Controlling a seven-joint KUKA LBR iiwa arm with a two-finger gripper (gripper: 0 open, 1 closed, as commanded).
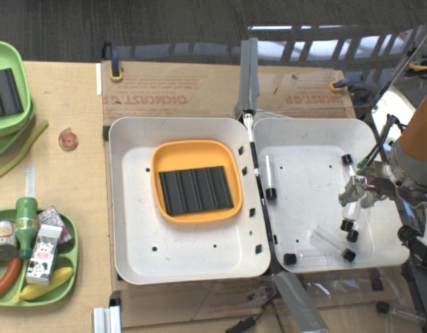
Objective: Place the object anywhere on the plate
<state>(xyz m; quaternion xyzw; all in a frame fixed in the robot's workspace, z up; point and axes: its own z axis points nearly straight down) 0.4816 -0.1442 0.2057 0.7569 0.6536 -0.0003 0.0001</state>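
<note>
- Though hard to single out among several look-alikes, taken as the object: the clear tube with black caps [350, 229], in the right half of the right bin [317, 151].
- Lies just below the hand [357, 194] in the camera view, nearly touching it; long axis roughly up-and-down in the view, slightly tilted.
- Cannot tell how far the hand is open, nor whether anything is in its grasp; too small and cluttered there to judge.
- More capped tubes nearby: one along the right bin's left wall [269, 175], another lying across near its front edge [317, 254].
- Further out, across the divide between the bins: the orange plate [192, 150] in the middle of the left bin [130, 241], well apart from the tube and from the hand.
- Much of the plate already taken up by a dark ridged block [196, 190]; bare rim all round it.
- Judged as the deciding relation: plate straight to the view's left of the hand, so a secure hold first, then a long leftward carry over the shared wall.
</note>
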